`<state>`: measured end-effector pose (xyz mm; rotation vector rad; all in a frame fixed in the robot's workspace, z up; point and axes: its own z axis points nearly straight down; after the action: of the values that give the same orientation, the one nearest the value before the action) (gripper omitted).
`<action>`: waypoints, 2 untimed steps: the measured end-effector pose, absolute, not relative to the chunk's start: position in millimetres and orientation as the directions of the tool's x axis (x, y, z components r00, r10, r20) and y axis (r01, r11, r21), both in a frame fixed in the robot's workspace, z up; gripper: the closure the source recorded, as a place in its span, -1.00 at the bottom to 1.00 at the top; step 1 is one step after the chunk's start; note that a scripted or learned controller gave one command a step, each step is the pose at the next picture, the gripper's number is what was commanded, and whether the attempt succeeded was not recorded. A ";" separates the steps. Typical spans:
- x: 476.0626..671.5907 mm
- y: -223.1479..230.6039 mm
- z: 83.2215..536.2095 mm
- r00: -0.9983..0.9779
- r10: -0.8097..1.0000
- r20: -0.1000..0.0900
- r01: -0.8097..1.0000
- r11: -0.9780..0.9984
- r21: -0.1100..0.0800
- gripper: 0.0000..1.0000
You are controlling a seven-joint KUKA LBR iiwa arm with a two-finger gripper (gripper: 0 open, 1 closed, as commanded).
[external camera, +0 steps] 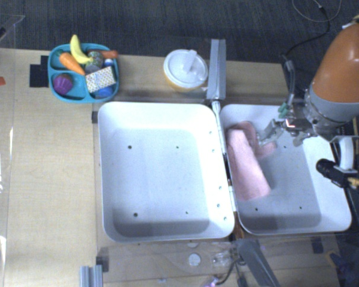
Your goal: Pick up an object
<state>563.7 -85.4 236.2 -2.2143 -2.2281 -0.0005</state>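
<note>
Two shallow white bins sit side by side on a pale wooden bench (42,178) that fills the lower three quarters of the frame. The left bin (161,171) takes the middle of the frame, and the right bin (299,211) lies against it toward the right edge, a grey metal divider (216,70) standing upright just above the seam between them. Beyond the bench, along the top of the frame, runs dark carpeted floor (167,8) with a thin black cable (314,5) looped at the upper right.

A pink rolled cloth (248,163) lies in the left part of the right bin, close to the shared wall, slanting from upper left to lower right. The gripper (268,137) reaches in from the right at the end of the grey arm with its orange band (346,58), and its tip sits just beside the upper right end of the cloth; whether it touches the cloth, and whether the jaws are parted or closed, I cannot tell.

On the bench in the upper left of the frame rests a blue compartment tray (78,94) holding a toy banana (78,51), a carrot (70,62) and other small items. A round white and yellow lidded container (185,69) stands above the left bin's upper right corner. A clear panel edge (6,26) catches light at the far left.
</note>
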 end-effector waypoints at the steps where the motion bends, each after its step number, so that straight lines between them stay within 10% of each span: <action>1: 563.9 -66.1 215.4 -0.004 1.000 0.000 1.000 0.004 0.001 -1.00; 2: 596.9 -114.0 99.2 0.075 0.997 0.001 0.997 -0.075 0.010 -1.00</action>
<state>596.9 -114.0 99.2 -2.3083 -2.1416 -0.0116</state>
